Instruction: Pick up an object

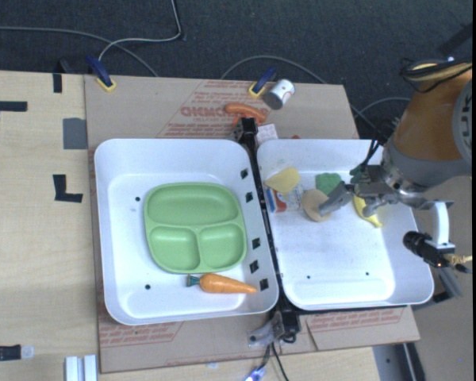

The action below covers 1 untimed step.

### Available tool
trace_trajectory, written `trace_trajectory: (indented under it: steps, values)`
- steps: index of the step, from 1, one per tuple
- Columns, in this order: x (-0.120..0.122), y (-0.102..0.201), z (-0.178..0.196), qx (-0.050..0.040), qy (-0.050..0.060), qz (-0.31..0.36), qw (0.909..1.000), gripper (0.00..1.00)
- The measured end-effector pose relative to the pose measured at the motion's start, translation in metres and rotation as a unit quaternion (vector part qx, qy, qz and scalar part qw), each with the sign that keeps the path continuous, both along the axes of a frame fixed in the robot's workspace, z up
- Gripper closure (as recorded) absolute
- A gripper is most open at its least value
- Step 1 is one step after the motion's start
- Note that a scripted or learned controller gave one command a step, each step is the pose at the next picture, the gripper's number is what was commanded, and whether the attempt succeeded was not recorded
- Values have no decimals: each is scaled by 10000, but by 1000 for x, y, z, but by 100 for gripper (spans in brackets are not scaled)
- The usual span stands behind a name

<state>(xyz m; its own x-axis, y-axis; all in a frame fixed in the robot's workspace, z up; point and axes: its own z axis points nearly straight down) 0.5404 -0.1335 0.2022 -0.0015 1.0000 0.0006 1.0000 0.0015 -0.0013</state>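
Tan disc [316, 206] near right bin's [341, 292] upper edge, fingers [333, 201] touching it, spread unclear

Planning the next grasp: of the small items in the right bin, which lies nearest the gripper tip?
The tan round piece, right at the gripper; the green block and pale yellow piece lie farther up-left.

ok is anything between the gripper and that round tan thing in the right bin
Nothing visible does. The gripper is already down at the round tan object, its tip meeting the object's right edge. The yellow piece and green piece lie just behind, off that path.
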Motion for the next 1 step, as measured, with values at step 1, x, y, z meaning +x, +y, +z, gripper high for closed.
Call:
trace_trajectory:
  steps: [1]
  values:
    - [75, 18, -68, 0, 9, 2, 10000, 0]
